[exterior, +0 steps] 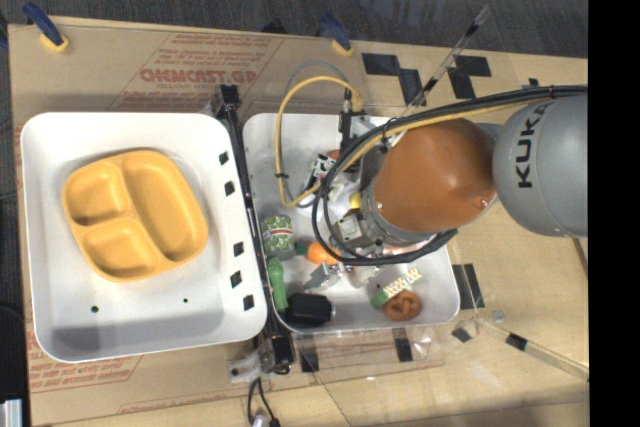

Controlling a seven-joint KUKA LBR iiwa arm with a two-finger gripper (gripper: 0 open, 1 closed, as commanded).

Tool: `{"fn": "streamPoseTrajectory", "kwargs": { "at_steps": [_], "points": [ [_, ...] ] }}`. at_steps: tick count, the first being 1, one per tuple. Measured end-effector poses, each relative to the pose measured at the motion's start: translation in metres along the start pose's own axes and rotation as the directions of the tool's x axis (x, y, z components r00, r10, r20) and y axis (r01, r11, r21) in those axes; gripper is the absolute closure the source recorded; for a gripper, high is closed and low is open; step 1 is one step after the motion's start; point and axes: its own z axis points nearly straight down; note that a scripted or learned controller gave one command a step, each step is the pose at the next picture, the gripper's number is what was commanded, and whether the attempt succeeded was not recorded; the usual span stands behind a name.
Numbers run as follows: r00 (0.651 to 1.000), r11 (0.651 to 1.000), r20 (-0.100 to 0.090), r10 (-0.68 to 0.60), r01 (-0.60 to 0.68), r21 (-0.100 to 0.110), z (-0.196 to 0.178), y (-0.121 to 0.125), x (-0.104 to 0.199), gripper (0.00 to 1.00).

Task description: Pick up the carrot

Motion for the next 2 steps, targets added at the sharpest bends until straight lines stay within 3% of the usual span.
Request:
{"fn": "streamPoseTrajectory", "kwargs": {
  "at_steps": [1, 2],
  "points": [
    [1.000, 0.999, -0.012, 0.001, -0.001, 0.037, -0.0084, 0.0124, -0.0364, 0.00],
    [1.000, 1.000, -0.005, -0.009, 0.009, 0.028, -0.0157, 0.0138, -0.0420, 1.00]
  ]
}}
